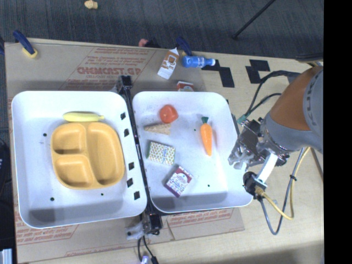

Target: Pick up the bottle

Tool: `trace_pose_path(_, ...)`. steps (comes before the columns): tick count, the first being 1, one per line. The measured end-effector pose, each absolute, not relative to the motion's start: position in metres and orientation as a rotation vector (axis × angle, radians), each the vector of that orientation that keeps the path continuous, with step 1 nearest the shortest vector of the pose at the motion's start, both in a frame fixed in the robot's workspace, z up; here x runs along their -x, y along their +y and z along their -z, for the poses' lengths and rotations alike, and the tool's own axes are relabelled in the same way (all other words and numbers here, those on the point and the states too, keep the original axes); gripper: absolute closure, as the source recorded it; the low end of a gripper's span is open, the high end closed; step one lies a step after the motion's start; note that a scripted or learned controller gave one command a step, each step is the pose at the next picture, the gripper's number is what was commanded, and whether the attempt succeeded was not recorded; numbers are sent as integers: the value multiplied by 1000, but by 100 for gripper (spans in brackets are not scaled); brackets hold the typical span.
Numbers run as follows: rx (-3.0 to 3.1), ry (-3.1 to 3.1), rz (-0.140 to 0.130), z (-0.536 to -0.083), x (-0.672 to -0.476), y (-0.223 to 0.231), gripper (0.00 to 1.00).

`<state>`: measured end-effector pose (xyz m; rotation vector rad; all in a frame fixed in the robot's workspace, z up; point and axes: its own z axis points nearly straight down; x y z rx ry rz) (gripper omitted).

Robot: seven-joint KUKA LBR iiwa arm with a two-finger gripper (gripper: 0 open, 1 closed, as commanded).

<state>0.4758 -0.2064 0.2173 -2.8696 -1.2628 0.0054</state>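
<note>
Bottle [197, 62]: blue, lying on the bench beyond the right bin's [220, 100] far edge, untouched. Gripper [242, 157]: I see it off that bin's right edge; grip state indeterminable. Pickup outstanding.

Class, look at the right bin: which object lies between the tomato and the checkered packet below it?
In the camera view, a tan wedge of bread lies between the tomato and the checkered packet in the right bin.

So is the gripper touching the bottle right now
Apart. The camera view shows the gripper at the right bin's right edge, while the bottle lies on the bench beyond that bin's far rim, with the carrot between them.
</note>
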Motion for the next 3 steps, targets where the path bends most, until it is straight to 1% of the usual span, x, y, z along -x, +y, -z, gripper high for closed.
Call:
trace_pose_path(1, 2976, -983, -7, -194, -475, -204, 100)
trace_pose_path(2, 3086, -564, -5, -219, -476, -211, 100)
trace_pose_path(3, 3121, -336, -5, -223, -476, -211, 100)
